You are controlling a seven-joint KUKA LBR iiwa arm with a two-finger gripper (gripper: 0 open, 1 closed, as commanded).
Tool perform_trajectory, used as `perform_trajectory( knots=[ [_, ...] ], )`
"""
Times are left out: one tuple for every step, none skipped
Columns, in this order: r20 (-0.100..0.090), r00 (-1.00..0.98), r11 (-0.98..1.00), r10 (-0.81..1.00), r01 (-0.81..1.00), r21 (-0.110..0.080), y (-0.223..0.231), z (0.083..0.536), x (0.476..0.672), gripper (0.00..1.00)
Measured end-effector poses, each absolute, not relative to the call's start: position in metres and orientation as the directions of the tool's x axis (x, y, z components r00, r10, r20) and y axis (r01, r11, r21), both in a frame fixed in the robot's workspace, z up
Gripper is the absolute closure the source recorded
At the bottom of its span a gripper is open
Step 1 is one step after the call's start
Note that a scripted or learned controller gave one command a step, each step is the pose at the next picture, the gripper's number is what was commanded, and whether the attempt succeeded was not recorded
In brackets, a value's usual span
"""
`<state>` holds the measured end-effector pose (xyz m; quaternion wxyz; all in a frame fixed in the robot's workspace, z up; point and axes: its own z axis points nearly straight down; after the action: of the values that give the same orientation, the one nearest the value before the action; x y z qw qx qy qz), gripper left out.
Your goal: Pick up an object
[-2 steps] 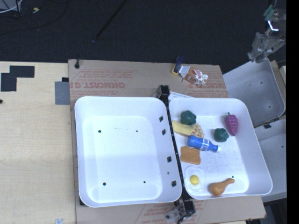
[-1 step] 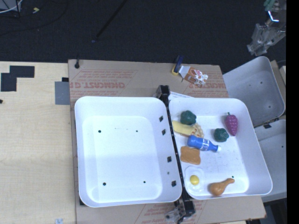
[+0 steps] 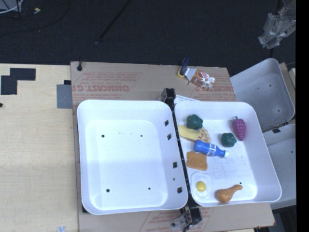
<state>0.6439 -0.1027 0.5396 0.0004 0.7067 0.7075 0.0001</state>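
From the overhead camera I see the end effector high at the top right, well away from both bins, partly cut off by the frame edge; I cannot tell its state. The right bin holds the toys: a blue bottle lying on a yellow piece, purple grapes, a drumstick, a fried egg. The two green items are too blurred to name.

A robot test lab: two white bins clamped together on a cardboard sheet over a plywood bench, toy food for sorting, loose cables on dark floor.
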Motion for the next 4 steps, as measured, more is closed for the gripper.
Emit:
perform_trajectory(
  knots=[
    [0.000,0.001,-0.001,1.000,1.000,-0.004,-0.107,0.536,0.644,1.00],
    [0.000,0.001,-0.001,1.000,1.000,-0.002,-0.109,0.537,0.644,1.00],
    [0.000,0.001,-0.001,1.000,1.000,-0.006,-0.113,0.523,0.644,1.00],
    [0.000,-0.001,0.001,1.000,1.000,-0.001,-0.107,0.538,0.644,1.00]
  ],
)
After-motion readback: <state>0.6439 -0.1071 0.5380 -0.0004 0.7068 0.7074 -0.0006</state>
